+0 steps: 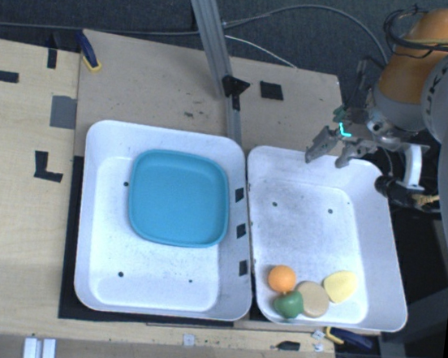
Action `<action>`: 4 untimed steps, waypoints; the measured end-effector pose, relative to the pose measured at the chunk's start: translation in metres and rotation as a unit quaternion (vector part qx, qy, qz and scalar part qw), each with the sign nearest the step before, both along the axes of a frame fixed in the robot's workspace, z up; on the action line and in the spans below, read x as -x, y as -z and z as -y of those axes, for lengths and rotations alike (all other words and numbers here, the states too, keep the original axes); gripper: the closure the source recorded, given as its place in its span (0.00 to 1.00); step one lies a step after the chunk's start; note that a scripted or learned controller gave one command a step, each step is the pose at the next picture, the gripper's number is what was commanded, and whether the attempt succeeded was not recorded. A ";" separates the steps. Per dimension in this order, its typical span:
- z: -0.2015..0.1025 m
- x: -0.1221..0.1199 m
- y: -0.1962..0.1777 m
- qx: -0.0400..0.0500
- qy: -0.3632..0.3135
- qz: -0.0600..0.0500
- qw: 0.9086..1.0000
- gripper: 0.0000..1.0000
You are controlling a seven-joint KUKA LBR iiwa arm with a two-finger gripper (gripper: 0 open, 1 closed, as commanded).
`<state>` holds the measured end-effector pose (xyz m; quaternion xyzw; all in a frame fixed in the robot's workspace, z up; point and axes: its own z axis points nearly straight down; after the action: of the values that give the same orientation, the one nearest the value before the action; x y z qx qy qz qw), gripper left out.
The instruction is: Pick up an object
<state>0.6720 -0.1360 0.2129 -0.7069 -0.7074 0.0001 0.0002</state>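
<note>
Left bin (pixel 92 279) on the tabletop (pixel 7 211): holds a blue square plate (pixel 179 198), lying flat toward its far side. Right bin (pixel 309 218): four small objects clustered at the near edge — orange ball (pixel 281 278), green ball (pixel 288 305) touching it, tan round piece (pixel 314 300) beside those, yellow piece (pixel 340 285) at the right. Hand (pixel 329 157) hangs over the right bin's far rim, well apart from the cluster, fingers spread, nothing between them.

Wooden bench (pixel 10 187) with 2 white bins (pixel 98 198)
</note>
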 end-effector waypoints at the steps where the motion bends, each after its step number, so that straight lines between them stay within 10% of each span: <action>1: 0.000 0.000 0.000 0.000 0.000 0.000 1.000 0.00; 4: 0.005 -0.003 0.125 0.000 0.000 0.000 1.000 0.00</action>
<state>0.6753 -0.1411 0.0879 -0.7067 -0.7075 0.0007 0.0003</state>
